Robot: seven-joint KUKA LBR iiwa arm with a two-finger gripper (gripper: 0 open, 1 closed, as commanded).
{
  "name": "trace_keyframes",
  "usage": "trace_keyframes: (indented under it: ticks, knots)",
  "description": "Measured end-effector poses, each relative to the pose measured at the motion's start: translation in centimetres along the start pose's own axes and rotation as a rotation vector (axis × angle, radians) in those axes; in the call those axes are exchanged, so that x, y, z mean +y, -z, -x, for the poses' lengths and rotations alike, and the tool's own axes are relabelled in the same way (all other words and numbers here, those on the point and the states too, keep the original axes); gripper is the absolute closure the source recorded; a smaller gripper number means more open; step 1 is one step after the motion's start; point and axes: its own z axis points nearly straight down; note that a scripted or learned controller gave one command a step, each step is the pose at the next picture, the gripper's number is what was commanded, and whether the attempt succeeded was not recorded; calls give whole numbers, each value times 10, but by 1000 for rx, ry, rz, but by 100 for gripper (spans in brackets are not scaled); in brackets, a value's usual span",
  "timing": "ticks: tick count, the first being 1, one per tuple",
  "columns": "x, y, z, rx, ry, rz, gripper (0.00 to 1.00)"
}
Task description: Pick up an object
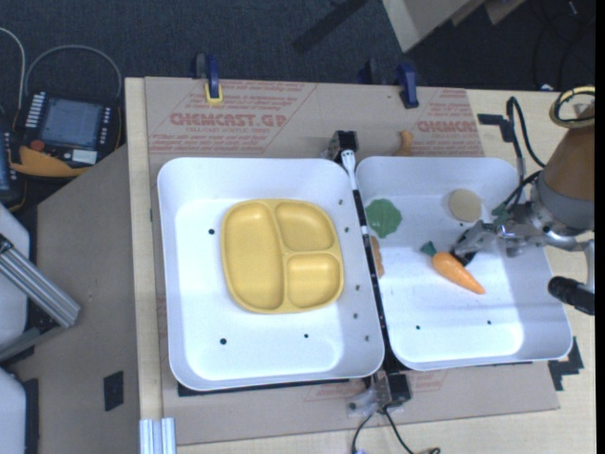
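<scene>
The left bin [180,253] holds a yellow divided plate [281,253] at its centre. In the right bin [473,334], a green piece [383,217] lies near the left wall, a carrot [458,272] mid-bin, and a beige disc [464,204] toward the far edge. The gripper [475,242], blurred, hangs just above the carrot.

In the right bin you see an orange toy carrot [458,272] with a green top, lying flat and slanted, tip toward the lower right. Up-left of it lies a green leafy piece [384,217]; a beige disc [464,204] lies above.

Grey arm [553,218] with an orange band, black cables and dark pincer [470,244].
</scene>
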Motion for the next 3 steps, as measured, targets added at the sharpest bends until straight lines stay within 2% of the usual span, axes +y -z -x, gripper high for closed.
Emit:
trace_keyframes:
  ticks: [1,2,3]
  knots:
    - [7,-14,0,0,2,12,0]
    - [12,2,0,-4,3,30,100]
    - [17,65,-3,-6,2,7,100]
